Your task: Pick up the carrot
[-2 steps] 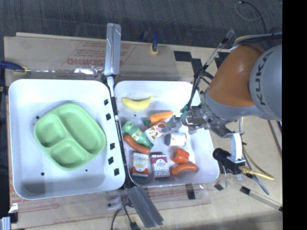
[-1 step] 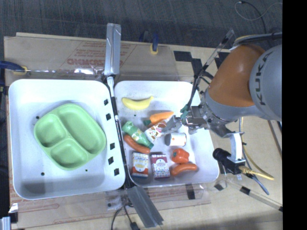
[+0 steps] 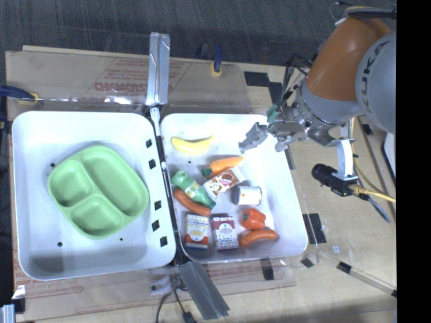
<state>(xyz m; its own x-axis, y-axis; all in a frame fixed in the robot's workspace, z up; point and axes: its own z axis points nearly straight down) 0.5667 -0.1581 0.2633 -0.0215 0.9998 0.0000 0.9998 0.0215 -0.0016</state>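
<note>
Gripper point(image 3: 254, 138) hangs over the right bin point(image 3: 291, 200), carrot point(image 3: 227, 163) lying just below it.

And there it is, the carrot: a smooth orange taper, plastic-looking, fat end toward the right, thin tip pointing left, resting in the upper middle of the right bin. The gripper sits just above and to the right of it in the view, nothing between its fingers (open or closed, I cannot tell at this angle). A pale yellow banana point(image 3: 191, 143) curves just left of the carrot, and a small printed carton point(image 3: 221, 182) lies right under it, beside a green bottle point(image 3: 189, 188). Further down, a white cylinder point(image 3: 249, 194), a glossy red pepper point(image 3: 252, 217), two boxy red cartons point(image 3: 211, 231). Over in the left bin point(image 3: 34, 200), a matte green divided plate point(image 3: 98, 190), three compartments, rounded corners.
</note>
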